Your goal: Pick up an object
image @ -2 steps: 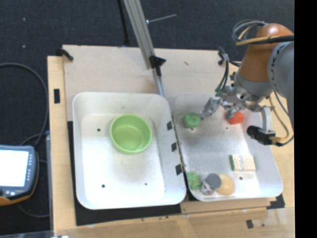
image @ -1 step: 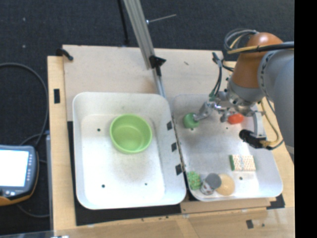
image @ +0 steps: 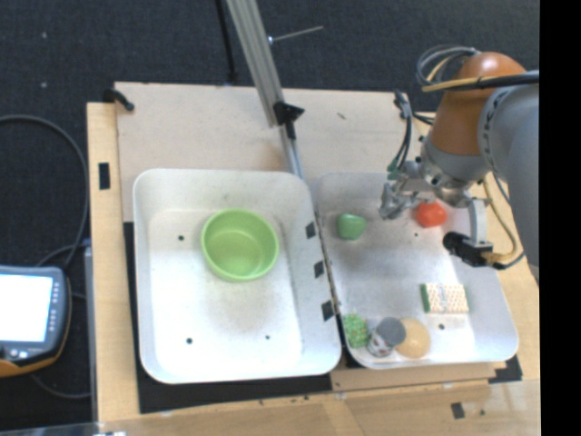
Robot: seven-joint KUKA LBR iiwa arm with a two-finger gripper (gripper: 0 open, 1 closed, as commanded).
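The hand (image: 397, 200) hangs low over the far part of the right-hand shallow white plastic bin (image: 481, 343), at the end of the grey arm with the orange band (image: 467, 107) that reaches in from the right. Its metal fingers point down toward the bin floor, but whether they are spread or pressed together I cannot tell, since the wrist and cables crowd them. Nothing can be seen between them.

Just to the right of the hand lies a small orange-red rounded object (image: 430, 213), close to the fingers though contact is unclear. To the left of the hand, near the bin's left wall, sits a small pale green rounded object (image: 351, 225), apart from the fingers.

Along the near edge of the same bin is a cluster: a bumpy bright green lump (image: 355, 330), a grey disc-like piece (image: 390, 332) touching it, and a tan yellow ball (image: 415, 340) just beside that. A little further back and to the right lies a flat rectangular block with a green and white checked pattern (image: 444, 298).

The left-hand shallow white bin (image: 154, 243) holds a lime green plastic bowl (image: 240, 243), upright and open upward, well apart from the hand. Both bins rest side by side on the light wooden table (image: 200, 121)
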